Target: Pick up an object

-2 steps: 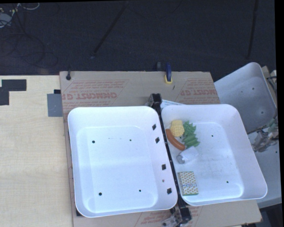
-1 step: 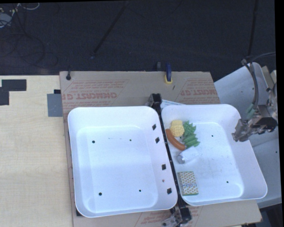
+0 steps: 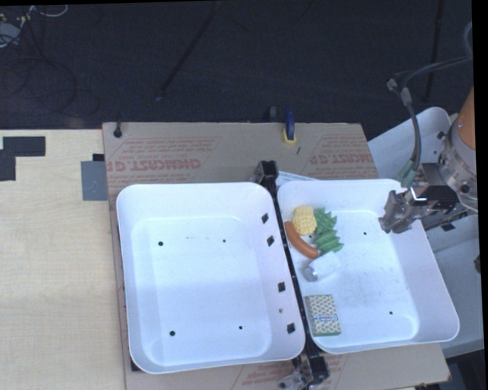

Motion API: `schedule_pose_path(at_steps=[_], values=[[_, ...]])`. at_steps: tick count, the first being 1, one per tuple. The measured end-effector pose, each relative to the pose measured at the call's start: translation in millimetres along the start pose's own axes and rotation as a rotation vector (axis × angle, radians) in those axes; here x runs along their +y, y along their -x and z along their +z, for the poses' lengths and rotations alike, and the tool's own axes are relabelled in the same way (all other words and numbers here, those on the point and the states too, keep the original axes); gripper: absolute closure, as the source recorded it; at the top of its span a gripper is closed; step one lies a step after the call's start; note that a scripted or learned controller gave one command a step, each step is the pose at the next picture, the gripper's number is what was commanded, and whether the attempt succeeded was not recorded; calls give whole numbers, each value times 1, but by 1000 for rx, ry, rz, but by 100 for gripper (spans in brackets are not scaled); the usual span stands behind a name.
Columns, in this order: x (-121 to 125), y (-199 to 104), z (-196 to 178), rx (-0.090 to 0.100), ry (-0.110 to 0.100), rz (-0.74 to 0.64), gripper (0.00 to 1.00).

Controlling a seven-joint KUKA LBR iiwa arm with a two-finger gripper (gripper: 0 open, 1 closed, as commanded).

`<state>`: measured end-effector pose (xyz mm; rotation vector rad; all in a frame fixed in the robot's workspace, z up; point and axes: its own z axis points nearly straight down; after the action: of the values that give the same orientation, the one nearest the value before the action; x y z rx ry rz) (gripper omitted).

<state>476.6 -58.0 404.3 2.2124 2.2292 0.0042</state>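
Observation:
The right bin holds a small cluster along its left wall: a yellow corn cob, a green pea-pod piece, an orange-red sausage, a pale white object and a small patterned packet nearer the front. My gripper hangs over the right bin's upper right part, well to the right of these items and apart from all of them. Nothing shows between its dark fingers.
The left bin lies beside the right one, joined by a black divider with clips. Both rest on a cardboard sheet on the bench. Cables run above the arm at the right.

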Motion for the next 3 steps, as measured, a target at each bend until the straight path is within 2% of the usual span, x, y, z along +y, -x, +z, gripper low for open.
schedule_pose_path(at_steps=[1,2,3], values=[[-1,-53,67,0,-12,3,100],[99,-84,24,-2,2,5,100],[54,-36,79,-3,-14,13,100]])
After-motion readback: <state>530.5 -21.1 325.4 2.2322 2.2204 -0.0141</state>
